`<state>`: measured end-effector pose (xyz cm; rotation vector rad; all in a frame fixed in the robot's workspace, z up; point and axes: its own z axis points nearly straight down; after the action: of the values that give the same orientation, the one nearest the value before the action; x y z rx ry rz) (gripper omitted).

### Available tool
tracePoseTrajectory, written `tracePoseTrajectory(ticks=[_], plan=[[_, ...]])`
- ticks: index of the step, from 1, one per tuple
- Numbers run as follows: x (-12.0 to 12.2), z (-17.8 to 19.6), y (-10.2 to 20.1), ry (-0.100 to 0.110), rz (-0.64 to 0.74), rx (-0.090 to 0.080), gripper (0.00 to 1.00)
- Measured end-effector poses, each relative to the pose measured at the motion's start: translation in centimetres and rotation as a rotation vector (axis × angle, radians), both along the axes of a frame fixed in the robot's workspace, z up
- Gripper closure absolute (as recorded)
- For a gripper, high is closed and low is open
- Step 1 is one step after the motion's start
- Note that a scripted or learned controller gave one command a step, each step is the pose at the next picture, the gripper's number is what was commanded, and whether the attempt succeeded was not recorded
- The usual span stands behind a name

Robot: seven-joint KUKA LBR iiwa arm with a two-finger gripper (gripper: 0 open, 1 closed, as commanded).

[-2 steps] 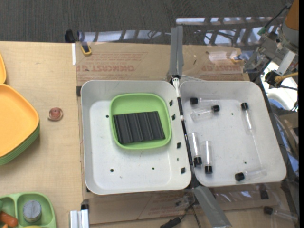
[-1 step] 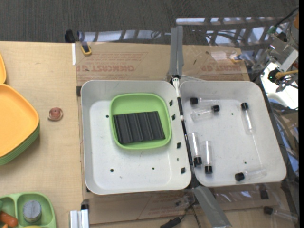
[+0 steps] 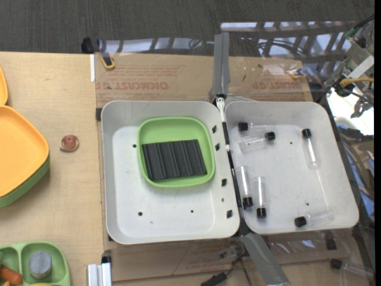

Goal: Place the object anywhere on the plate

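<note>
A green square plate sits in the upper middle of the left white bin. A dark grey ribbed slab lies flat on the plate and covers most of its lower half. In the right white bin lie several clear tubes with black caps: one near the far right wall, two side by side at the left wall, and one at the front.
A stack of orange plates lies on the wooden bench at far left, with a small red round piece beside it. A green divided tray is at the bottom left. Metal framing and cables crowd the upper right.
</note>
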<state>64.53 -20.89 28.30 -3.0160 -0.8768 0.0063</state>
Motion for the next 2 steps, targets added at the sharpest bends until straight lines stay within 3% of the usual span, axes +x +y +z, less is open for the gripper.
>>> tracePoseTrajectory(ticks=[2], plan=[[0.6, 5.6, -1.3, 0.0, -0.33, -0.001, 0.0]])
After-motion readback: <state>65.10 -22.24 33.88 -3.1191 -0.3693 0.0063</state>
